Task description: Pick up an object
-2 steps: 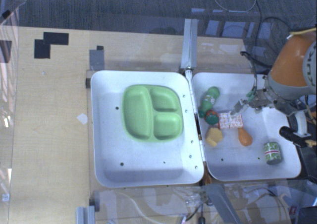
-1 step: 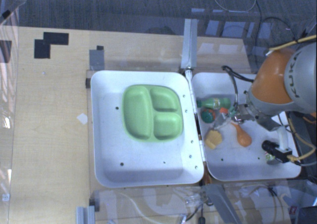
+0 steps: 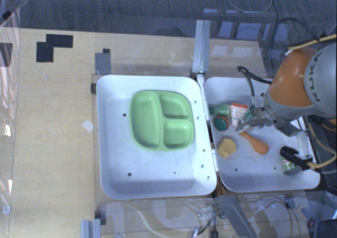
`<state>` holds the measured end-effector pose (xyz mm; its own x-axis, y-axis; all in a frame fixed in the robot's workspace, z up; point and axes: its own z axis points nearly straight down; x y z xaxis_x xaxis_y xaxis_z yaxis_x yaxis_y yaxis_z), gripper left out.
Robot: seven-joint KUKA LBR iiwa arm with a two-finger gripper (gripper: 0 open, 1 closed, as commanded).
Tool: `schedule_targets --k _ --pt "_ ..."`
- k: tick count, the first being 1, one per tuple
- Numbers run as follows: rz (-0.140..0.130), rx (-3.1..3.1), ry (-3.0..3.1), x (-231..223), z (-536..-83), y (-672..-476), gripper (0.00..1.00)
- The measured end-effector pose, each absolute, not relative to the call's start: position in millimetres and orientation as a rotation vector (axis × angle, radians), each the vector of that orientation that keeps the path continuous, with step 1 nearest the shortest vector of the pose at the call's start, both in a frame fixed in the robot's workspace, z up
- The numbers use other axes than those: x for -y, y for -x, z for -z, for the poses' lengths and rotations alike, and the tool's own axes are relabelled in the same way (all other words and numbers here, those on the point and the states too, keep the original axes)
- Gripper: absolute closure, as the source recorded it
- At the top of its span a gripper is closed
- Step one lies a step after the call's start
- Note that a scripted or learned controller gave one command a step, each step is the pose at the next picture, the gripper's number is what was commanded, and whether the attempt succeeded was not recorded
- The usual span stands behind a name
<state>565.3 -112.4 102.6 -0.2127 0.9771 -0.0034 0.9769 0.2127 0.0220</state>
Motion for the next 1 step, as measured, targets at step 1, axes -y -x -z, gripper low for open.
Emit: schedule_targets --k 1 --pt "-0.005 -2.236 -2.2 61.2 -185.9 -613.2 1.0"
